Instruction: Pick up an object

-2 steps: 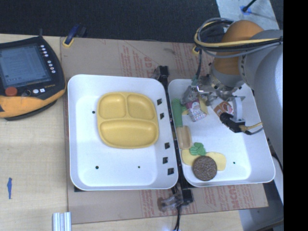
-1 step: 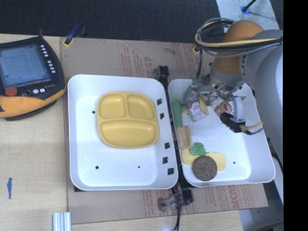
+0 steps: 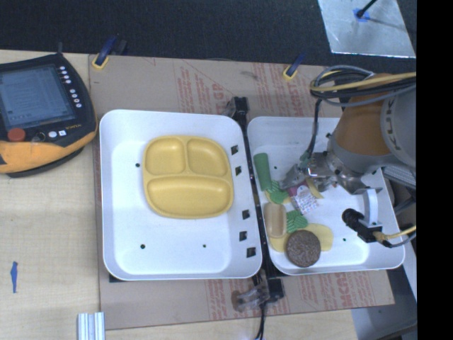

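In the right bin (image 3: 354, 257), along its left wall: a smooth green cylinder (image 3: 263, 176), a pale tan block (image 3: 275, 220) and a rough brown disc (image 3: 303, 248) close to the front edge, partly over a flat yellow piece (image 3: 324, 236). Near the middle, a crinkled white packet (image 3: 306, 201) with red print. Just beside that packet, low over the bin, the gripper (image 3: 306, 178); open or closed, impossible to tell. In the left bin (image 3: 124, 246), toward the back, a matte yellow plate (image 3: 188, 176) with three compartments. Under both bins, brown cardboard (image 3: 163, 76) on a light wooden bench (image 3: 42, 246). Beyond the bench, dark carpet (image 3: 177, 13).
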`<state>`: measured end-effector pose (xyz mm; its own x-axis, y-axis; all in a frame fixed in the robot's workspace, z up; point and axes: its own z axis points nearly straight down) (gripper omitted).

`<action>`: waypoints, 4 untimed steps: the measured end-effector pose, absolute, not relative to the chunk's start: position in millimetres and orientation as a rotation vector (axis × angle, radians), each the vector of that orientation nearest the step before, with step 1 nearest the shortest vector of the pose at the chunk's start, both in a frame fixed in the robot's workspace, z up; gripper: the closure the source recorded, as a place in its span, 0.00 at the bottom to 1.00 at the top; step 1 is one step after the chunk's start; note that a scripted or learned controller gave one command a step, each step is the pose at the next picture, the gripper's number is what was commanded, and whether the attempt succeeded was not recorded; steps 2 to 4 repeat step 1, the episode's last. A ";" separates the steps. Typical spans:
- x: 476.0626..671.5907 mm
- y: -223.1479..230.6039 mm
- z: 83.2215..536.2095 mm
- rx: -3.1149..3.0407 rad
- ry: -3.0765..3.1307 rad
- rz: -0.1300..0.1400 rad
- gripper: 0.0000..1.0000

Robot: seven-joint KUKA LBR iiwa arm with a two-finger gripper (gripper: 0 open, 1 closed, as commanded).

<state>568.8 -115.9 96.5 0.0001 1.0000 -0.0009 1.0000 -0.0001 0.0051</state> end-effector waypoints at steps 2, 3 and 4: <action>572.1 -115.0 107.2 2.212 2.224 0.006 1.00; 572.1 -115.0 107.2 2.212 2.224 0.006 1.00; 572.1 -115.0 107.2 2.212 2.224 0.006 1.00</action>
